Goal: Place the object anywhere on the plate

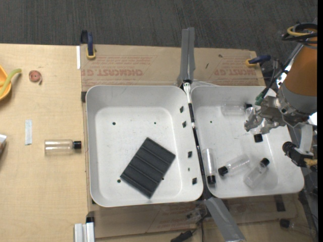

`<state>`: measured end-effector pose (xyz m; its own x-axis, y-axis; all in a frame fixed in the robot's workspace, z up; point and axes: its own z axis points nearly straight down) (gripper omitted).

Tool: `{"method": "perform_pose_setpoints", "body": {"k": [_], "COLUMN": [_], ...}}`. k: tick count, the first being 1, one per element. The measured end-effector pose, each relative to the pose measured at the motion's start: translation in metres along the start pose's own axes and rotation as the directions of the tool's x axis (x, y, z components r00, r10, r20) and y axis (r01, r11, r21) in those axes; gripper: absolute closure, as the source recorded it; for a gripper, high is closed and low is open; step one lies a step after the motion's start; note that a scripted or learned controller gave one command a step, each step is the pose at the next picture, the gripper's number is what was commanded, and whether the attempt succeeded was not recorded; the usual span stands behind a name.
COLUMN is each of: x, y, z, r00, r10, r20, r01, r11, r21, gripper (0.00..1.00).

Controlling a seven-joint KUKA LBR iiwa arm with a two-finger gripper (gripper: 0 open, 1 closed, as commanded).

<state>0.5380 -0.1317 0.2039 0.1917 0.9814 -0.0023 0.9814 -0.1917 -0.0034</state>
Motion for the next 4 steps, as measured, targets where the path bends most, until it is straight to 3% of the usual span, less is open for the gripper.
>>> {"method": "perform_pose_setpoints", "body": {"k": [1,2,3,4], "x": [0.051,0.088,0.180,0.238], "y": [0.074,0.004,0.041,-0.022], "z": [-0.067,0.000,-0.033,-0.036], "r00": [0.998,0.993,0.943,0.949], "r10": [-0.068,-0.121,-0.332,-0.315], "r20": [0.001,0.000,0.000,0.000], "r01": [0.068,0.121,0.332,0.315], "r11": [0.998,0.993,0.943,0.949], "r21": [-0.002,0.002,-0.002,0.000], "gripper": [1.00,1.00,1.00,1.00]}}
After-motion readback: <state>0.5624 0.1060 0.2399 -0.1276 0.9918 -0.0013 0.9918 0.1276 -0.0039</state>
